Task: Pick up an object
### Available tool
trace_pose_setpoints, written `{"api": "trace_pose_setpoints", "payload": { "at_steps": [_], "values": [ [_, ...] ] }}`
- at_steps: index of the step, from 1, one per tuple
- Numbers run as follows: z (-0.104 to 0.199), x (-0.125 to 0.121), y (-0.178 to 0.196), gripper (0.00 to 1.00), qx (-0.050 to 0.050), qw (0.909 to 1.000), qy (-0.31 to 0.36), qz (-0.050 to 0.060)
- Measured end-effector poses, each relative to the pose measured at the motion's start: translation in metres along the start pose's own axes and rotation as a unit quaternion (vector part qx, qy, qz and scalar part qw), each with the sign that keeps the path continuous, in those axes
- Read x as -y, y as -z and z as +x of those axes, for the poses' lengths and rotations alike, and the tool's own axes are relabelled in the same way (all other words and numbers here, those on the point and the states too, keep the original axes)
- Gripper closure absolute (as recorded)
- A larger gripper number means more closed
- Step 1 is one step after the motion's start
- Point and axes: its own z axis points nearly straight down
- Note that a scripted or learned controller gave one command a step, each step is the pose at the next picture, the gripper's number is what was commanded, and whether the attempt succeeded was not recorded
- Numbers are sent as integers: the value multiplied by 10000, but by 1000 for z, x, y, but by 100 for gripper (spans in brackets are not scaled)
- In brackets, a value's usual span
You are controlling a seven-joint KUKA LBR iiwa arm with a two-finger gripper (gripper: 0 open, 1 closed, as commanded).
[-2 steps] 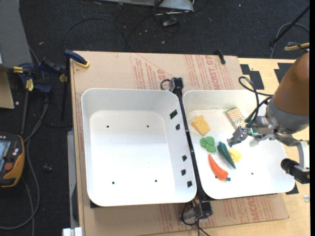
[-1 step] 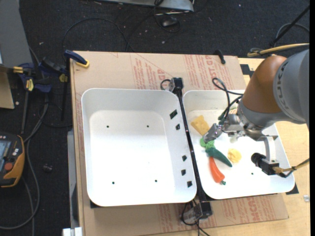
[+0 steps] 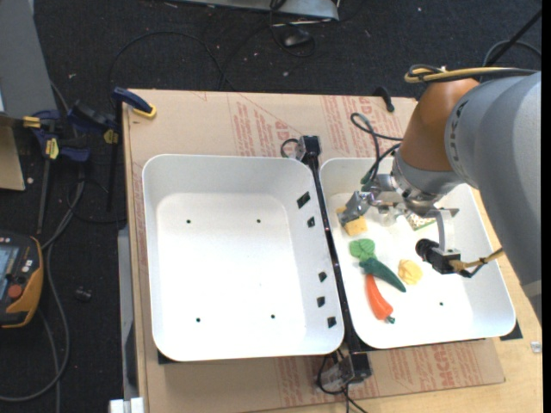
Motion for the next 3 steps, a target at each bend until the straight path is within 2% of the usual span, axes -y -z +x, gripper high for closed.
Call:
{"api": "trace_pose_setpoints", "payload": {
  "at_steps": [1, 2, 3],
  "values": [
    [-40, -21, 13, 0, 5, 10000, -19, -6],
    [8, -5, 43, 0, -5, 10000, 6, -17],
    [-10, 70, -3, 0, -4, 10000, -27, 30]
  ]
}}
